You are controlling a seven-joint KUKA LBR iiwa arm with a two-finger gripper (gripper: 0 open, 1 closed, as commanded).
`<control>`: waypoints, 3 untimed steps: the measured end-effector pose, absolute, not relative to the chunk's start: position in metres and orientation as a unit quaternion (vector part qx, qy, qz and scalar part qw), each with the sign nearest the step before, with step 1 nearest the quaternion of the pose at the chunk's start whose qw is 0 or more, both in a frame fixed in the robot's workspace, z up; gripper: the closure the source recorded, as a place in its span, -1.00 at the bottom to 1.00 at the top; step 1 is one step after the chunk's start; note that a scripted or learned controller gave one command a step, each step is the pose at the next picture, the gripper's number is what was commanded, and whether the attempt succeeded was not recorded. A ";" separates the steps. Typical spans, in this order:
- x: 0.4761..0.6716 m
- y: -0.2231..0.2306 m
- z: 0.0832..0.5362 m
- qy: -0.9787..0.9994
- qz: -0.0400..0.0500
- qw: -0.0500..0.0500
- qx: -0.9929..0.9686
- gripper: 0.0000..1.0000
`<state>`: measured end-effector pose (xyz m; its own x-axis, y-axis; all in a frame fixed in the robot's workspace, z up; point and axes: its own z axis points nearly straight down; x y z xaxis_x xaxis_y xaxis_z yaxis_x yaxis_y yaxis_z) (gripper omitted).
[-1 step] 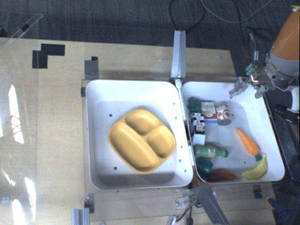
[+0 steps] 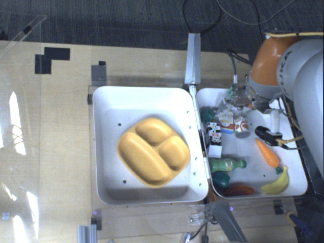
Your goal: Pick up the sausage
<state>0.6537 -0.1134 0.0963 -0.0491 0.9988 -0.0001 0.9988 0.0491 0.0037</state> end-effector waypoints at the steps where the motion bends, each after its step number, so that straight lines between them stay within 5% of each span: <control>1: 0.583 -0.091 0.089 0.704 0.003 0.003 0.710 -1.00; 2: 0.586 -0.089 0.101 0.704 0.007 0.006 0.710 1.00; 3: 0.584 -0.119 0.089 0.472 0.005 0.002 0.882 1.00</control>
